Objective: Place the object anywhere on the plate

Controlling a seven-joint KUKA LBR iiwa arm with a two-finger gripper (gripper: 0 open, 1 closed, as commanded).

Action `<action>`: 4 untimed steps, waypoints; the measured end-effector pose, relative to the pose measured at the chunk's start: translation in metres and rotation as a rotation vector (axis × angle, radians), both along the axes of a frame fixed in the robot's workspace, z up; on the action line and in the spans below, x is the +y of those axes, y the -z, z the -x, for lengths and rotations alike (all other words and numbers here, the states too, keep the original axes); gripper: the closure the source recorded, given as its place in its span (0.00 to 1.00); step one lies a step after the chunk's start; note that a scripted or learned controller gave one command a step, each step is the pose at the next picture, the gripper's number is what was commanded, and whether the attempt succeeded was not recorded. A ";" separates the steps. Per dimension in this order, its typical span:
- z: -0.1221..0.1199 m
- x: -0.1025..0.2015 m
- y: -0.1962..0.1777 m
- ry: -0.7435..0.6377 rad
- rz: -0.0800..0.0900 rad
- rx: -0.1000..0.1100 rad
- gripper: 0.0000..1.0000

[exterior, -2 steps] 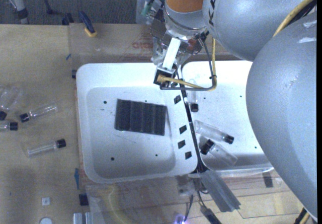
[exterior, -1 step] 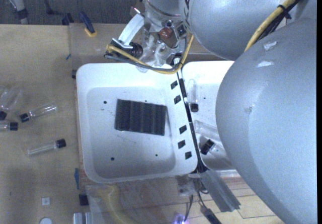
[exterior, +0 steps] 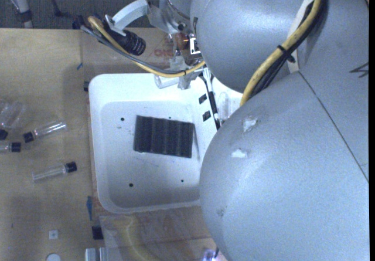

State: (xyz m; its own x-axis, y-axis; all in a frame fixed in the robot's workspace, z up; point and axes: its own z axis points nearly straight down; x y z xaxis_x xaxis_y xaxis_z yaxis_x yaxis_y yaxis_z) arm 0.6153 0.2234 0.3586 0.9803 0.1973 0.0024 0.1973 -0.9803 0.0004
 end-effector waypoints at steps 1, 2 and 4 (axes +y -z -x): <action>-0.038 0.000 -0.076 -0.020 0.000 -0.001 1.00; -0.045 0.000 0.038 -0.002 0.000 0.002 1.00; -0.035 0.000 -0.076 -0.112 0.001 0.000 1.00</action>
